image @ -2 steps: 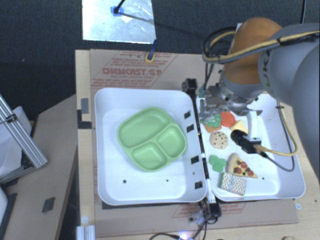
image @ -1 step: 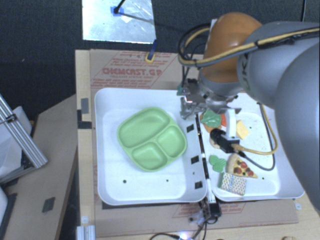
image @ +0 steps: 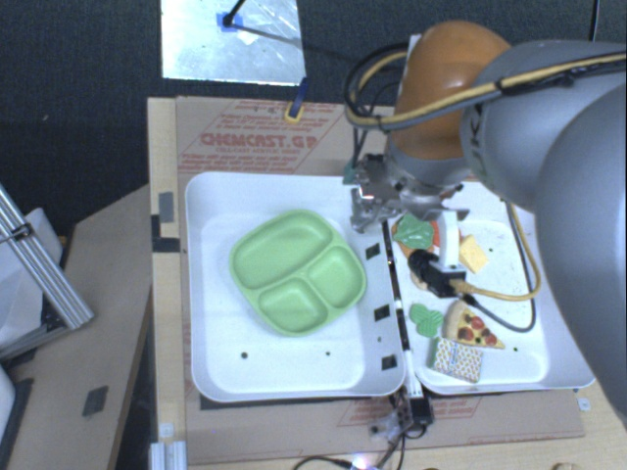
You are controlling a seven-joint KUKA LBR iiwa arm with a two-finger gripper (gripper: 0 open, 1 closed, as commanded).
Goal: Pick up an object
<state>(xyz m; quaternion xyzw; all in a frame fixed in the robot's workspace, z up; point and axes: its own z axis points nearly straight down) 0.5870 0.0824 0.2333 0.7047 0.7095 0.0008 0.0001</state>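
Crowded right bin [image: 563, 360]: pizza slice [image: 474, 328], yellow block [image: 473, 255], green-red toy [image: 414, 232], patterned square [image: 458, 358] packed close together. Gripper [image: 370, 204] low at that bin's upper left corner, beside the green-red toy. Likely trouble: nudging neighbours or scraping the bin wall, given the clutter and nearness of the dividing edge.

two white bins [image: 211, 360], one green plate [image: 297, 270]

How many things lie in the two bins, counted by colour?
Green: 3, divided plate, leafy piece, small piece
Yellow: 1, cheese slice
Orange-red: 1, pizza slice
Patterned: 1, small packet
Total: 6
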